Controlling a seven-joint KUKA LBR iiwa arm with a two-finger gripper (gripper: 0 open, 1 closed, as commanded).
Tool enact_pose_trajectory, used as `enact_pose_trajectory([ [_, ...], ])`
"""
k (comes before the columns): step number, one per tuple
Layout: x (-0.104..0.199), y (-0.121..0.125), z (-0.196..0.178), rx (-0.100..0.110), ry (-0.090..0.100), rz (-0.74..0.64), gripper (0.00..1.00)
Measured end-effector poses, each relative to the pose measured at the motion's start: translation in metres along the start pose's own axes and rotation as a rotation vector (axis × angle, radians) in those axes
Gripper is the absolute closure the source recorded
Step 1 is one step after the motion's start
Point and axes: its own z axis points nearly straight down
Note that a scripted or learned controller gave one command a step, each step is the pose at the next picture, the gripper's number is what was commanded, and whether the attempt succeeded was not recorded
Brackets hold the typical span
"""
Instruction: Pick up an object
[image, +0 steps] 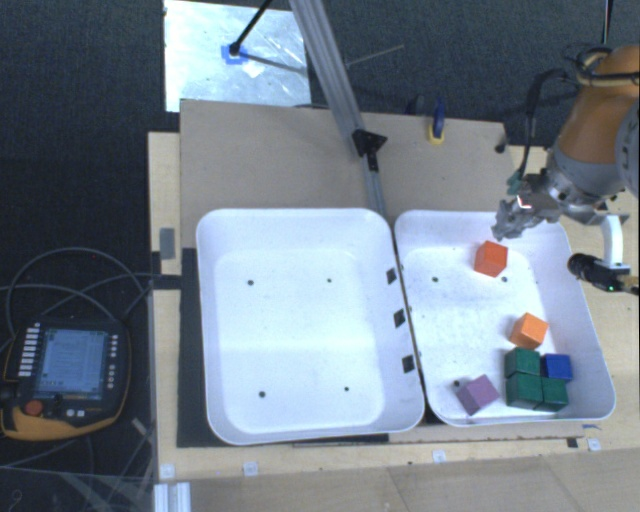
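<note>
Pincer (513, 222) just above one red-orange block (491, 258), perhaps three green blocks (524, 376)

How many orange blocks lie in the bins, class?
2, both in the right bin: one orange block near its far end below the tool, another orange block beside the green blocks.

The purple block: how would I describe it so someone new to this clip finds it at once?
Start at the right-hand white bin, the one the arm reaches over. Go to its near edge, where a cluster of green blocks and a blue block sits. The purple block lies just left of that cluster, apart from it, tilted, and is the only purple piece.
</note>
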Motion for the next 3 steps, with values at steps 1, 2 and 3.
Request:
enact_pose_trajectory([
  [1, 0.007, 0.001, -0.063, -0.001, 0.000, -0.001, 1.00],
  [2, 0.007, 0.002, -0.066, 0.005, 0.001, 0.000, 1.00],
  [3, 0.063, 0.016, -0.071, 0.005, 0.003, -0.005, 1.00],
])
